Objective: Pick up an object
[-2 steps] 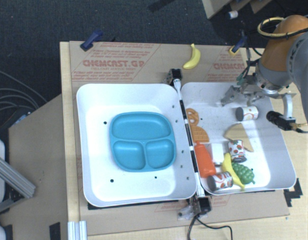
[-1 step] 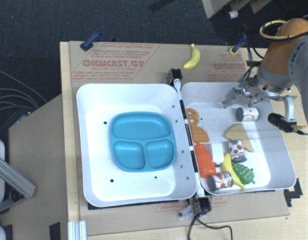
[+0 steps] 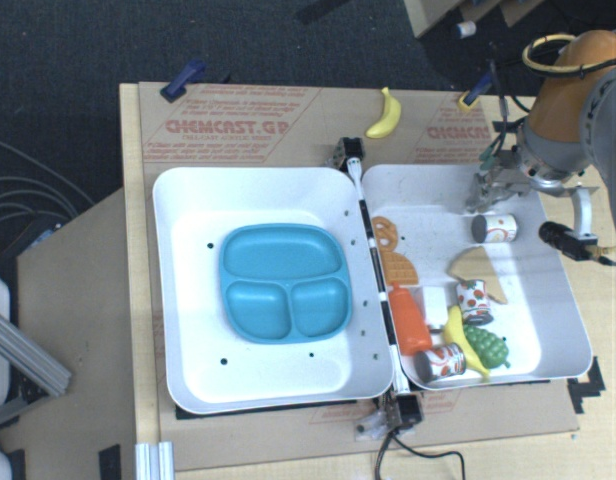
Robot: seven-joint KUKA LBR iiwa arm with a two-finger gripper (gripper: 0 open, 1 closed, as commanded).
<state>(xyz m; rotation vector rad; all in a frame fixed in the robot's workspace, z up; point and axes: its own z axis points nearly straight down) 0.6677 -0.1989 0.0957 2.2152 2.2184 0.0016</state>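
Starting at the near edge of the right bin [image 3: 558, 298], you find a small can [image 3: 444, 361] with a red and white label lying on its side in the near left corner, and just beside it a green piece of toy fruit [image 3: 491, 349] with a yellow banana [image 3: 462, 334] resting across between the two. Next to them, along the bin's left wall, an orange carrot-like piece [image 3: 408, 320] lies lengthwise, and a second small red and white can [image 3: 474, 300] stands just beyond the banana. Going further in, you see a tan wedge [image 3: 478, 267] near the middle of the bin, a flat brown biscuit-like piece [image 3: 397, 268] by the left wall and a pretzel [image 3: 384, 232] just past it. Toward the far side lies a third small can [image 3: 495, 228], on its side, with its dark end facing left. The gripper [image 3: 491, 189] hangs directly beyond that can, very close to it, at the far right part of the bin; you cannot tell from this angle whether its fingers are spread or closed, and nothing visibly sits between them. In the left bin [image 3: 188, 208] you have a blue divided plate [image 3: 285, 280] lying in the middle. Beyond both bins, a second yellow banana [image 3: 385, 117] lies on the brown board [image 3: 238, 128].
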